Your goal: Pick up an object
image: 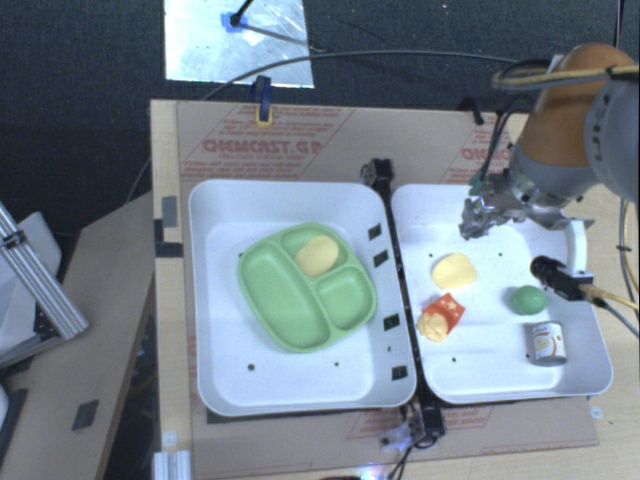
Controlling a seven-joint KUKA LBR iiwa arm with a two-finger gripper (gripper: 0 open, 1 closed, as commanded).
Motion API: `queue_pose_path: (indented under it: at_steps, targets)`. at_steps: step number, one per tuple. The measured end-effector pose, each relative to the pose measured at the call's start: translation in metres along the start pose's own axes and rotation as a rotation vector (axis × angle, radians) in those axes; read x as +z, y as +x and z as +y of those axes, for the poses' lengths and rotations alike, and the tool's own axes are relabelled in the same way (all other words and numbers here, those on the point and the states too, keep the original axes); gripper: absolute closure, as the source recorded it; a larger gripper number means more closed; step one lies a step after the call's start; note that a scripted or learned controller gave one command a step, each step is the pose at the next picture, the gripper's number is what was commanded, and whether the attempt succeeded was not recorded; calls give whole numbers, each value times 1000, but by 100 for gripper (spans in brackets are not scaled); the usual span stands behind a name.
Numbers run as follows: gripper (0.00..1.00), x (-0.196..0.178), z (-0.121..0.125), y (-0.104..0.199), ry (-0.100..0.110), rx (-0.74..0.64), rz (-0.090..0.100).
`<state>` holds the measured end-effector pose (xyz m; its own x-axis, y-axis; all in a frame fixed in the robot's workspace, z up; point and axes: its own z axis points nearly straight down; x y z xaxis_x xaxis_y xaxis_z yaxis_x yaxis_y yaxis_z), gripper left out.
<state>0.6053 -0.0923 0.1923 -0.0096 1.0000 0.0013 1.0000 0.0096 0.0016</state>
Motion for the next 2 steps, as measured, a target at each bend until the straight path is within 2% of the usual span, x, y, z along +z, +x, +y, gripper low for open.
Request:
queue_pose_path:
  at_steps: [2]
  targets:
    - [100, -31, 17, 107, -3, 0, 1]
